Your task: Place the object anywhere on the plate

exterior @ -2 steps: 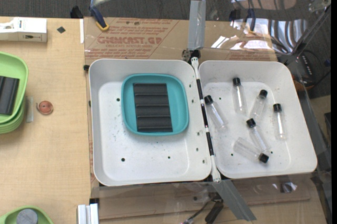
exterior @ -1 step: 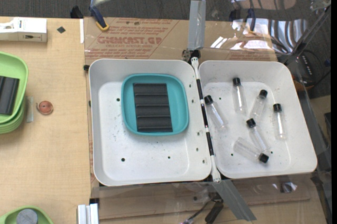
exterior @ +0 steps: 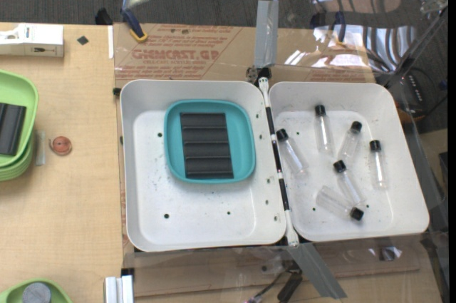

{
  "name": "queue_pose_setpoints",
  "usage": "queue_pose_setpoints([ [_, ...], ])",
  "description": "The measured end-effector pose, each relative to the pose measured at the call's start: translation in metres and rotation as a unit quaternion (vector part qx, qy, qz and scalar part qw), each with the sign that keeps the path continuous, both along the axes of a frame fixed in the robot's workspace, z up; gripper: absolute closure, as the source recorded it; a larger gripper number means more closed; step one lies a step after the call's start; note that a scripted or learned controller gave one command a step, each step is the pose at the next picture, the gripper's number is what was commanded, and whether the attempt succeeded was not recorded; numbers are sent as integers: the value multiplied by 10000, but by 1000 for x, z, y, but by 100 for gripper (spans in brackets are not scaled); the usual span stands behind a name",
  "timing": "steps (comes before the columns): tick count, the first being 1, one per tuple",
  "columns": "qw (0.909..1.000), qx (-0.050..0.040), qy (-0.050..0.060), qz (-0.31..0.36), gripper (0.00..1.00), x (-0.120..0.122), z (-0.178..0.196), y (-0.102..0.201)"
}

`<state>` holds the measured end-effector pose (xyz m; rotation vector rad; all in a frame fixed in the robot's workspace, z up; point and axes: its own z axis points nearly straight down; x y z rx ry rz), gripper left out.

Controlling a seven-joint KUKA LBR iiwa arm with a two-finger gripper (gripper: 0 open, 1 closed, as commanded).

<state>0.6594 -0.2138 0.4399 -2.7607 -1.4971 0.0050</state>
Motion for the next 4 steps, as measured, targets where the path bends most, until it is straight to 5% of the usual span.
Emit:
queue_pose_setpoints([
  [2, 9887, 2, 17, -1500, 0, -6, -1, 0],
  [4, 9607, -5, 15, -2776, 0, -23, -1, -9],
])
